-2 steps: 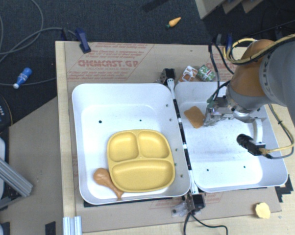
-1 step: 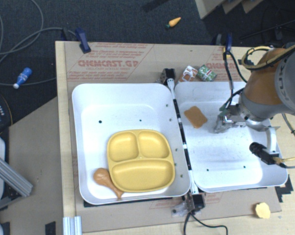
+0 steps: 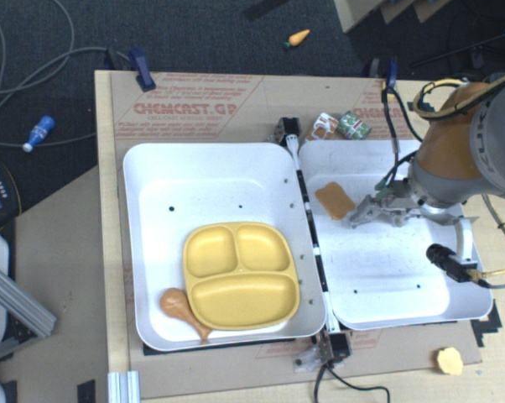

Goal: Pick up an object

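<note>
Camera view: my gripper [image 3: 359, 215] low in the right bin [image 3: 387, 292], fingers slightly apart, clamping nothing.
Tan flat piece [image 3: 334, 200] lies just beside the fingertips, near the divider. Left bin [image 3: 152, 183] has a yellow divided plate [image 3: 238, 275] and a toy drumstick [image 3: 184, 309].

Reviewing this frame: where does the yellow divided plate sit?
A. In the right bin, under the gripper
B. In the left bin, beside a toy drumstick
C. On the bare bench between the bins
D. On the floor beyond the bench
B. The yellow divided plate lies in the left bin, with the toy drumstick at its lower left edge.
</note>
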### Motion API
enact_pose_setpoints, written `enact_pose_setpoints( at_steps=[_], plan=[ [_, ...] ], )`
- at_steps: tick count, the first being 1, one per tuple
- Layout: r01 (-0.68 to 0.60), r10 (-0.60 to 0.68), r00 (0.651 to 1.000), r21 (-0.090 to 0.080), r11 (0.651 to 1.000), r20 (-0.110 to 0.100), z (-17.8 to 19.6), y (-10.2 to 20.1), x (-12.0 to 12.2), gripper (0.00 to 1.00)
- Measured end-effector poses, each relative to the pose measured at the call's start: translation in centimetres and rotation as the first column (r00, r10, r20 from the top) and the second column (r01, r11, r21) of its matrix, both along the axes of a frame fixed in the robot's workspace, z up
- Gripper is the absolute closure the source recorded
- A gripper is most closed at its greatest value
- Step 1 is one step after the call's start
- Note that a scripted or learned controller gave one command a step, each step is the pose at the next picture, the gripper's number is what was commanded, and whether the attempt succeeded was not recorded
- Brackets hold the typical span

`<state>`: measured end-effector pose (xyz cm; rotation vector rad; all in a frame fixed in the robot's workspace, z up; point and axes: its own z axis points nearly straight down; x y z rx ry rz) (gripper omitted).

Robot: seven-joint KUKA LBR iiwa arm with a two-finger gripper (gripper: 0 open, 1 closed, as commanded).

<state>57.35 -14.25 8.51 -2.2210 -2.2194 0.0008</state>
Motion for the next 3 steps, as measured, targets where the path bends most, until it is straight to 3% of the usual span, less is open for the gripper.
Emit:
enact_pose_setpoints(
  at_steps=[1, 2, 3],
  plan=[
    [-0.011, 0.011, 1.0, 0.0, 1.0, 0.018, 10.7, 7.4, 5.6, 0.0],
    [-0.003, 0.003, 1.0, -0.002, 1.0, 0.006, 10.0, 7.1, 7.3, 0.0],
    [-0.003, 0.003, 1.0, -0.002, 1.0, 0.006, 10.0, 7.5, 9.4, 0.0]
  ],
)
